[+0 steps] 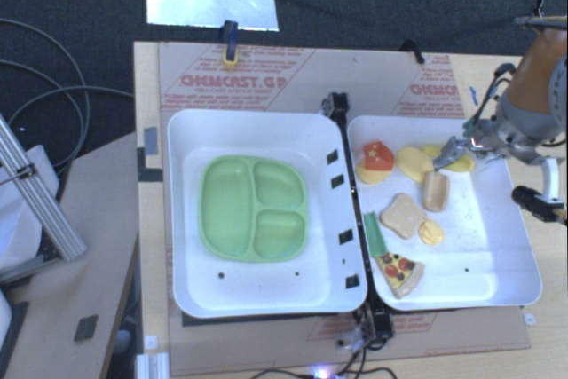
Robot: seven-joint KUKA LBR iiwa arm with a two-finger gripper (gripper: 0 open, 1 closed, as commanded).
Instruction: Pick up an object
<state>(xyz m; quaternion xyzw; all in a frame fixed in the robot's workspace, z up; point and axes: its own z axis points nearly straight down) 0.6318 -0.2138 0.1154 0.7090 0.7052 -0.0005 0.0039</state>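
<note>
A: What is seen in the camera view, on the left side?

B: A shallow white left bin (191,217) is seen on the bench (284,75), and a green divided plate (254,208) is laid flat in its middle. Three compartments are counted in the plate.

A: And beside it?

B: A second white right bin (497,280) is set just beside the first, the two being joined by black clips along the shared wall. Toy food is scattered across its upper and left parts. A red-topped piece (377,157) is placed near the top left corner, with a pale yellow lump (414,162) just beside it. A tan bun-like piece (435,190) is tilted below that lump. A toast slice (404,215) is found lower, and a small yellow piece (430,232) is touching or nearly touching its right edge. A pizza slice (400,272) is laid near the bottom left, by a green strip (375,235).

A: Where is the arm?

B: The grey arm, with its orange band, is reached in from the right. The gripper (459,150) is held low over the upper part of the right bin, at a yellow banana-like piece (448,159). Whether the fingers are spread or pressed together cannot be told, nor whether that piece is pinched.
</note>
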